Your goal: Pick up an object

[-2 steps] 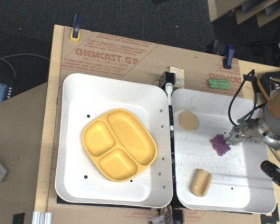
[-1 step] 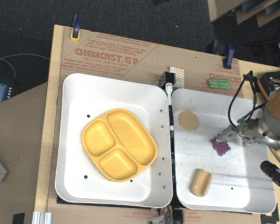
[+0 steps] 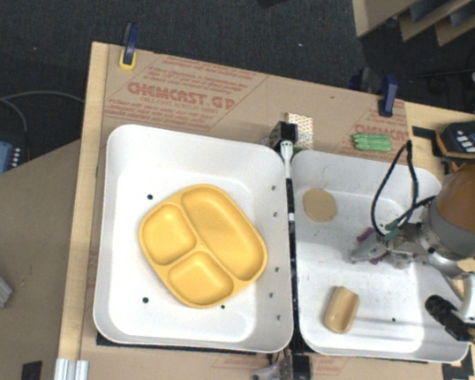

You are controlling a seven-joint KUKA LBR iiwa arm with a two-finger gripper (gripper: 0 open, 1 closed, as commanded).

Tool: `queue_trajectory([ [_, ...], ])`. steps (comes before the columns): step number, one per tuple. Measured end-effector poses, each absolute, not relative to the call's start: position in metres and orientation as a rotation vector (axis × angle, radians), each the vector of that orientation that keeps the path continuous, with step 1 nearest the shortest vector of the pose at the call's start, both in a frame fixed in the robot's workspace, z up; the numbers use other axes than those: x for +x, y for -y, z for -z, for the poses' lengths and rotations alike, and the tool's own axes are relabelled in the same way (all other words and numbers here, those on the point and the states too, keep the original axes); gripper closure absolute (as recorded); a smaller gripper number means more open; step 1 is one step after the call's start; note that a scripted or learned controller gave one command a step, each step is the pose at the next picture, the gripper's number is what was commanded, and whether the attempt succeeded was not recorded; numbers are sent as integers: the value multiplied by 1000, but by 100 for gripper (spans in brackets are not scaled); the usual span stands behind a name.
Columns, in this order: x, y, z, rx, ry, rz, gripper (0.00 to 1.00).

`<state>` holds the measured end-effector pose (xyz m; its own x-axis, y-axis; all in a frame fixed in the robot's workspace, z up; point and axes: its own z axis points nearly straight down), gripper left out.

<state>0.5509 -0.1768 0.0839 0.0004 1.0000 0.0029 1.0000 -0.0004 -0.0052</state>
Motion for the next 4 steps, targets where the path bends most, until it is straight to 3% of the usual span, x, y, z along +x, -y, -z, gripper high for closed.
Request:
queue_trajectory([
  [1,602,190,-85,-2224,2228,3,0],
  [2,568,152,-84,-2216,2220,-1,0],
  [3,607,164,-85,-2223,2227,3,0],
  [4,607,163,-98,-2226,2229,7,100],
])
